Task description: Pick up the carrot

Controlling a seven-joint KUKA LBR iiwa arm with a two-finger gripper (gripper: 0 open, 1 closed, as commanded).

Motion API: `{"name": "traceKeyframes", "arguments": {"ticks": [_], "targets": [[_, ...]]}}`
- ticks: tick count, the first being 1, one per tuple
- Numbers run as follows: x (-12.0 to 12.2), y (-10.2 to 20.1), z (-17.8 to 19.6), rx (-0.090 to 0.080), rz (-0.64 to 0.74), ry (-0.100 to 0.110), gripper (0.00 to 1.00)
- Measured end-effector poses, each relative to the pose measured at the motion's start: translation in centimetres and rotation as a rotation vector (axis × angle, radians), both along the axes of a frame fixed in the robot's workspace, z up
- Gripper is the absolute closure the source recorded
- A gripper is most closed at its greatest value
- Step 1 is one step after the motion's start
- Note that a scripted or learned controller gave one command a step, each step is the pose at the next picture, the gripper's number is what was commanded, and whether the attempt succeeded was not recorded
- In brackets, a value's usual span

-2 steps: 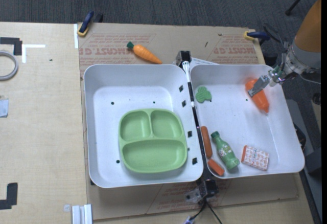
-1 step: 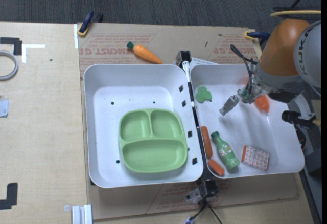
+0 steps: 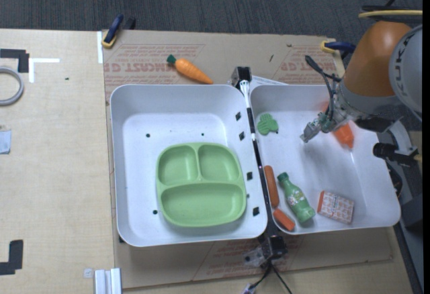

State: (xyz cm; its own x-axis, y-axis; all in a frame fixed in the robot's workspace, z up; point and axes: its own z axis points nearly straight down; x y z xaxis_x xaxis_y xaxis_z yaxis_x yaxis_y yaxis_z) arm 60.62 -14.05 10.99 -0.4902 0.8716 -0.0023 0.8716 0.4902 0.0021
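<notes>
both white bins sit closest to the lens. left bin (image 3: 127, 172) is the larger presence and carries a green divided plate (image 3: 201, 184); right bin (image 3: 376, 215) holds a scatter of small items. over the right bin's far corner looms the arm (image 3: 383, 64), grey with its orange band, and its gripper (image 3: 316, 128) hangs low above the bin floor, near an orange piece (image 3: 345, 136) just beside it. whether the tool is open or closed i cannot tell, and nothing can be seen held in it.

smaller things in the right bin: a green bottle (image 3: 296, 199) lying tilted, a sausage-like stick (image 3: 271, 185) along the left wall, a small orange-red piece (image 3: 284, 221) below it, a patterned packet (image 3: 335, 207), and a green leafy toy (image 3: 267, 125) near the far left corner.

the carrot (image 3: 190, 69) lies outside both bins, on the brown cardboard beyond the left bin's far rim. from the gripper it is well apart, off to the view's left and farther from the camera. its long axis runs at a slant, green top toward the upper left, tip toward the lower right. my judgement: the arm must cross the divider and go past the rim, then turn its wrist to close across that slanted axis.
</notes>
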Motion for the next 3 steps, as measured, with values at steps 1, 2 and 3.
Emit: {"name": "traceKeyframes", "arguments": {"ticks": [1,2,3], "targets": [[-3.3,-2.0,16.7,-0.001,0.117,0.0,1.0],[-3.6,-0.1,1.8,0.0,0.167,0.002,1.0],[-6.9,-7.6,-1.8,0.001,-0.179,0.003,1.0]]}}
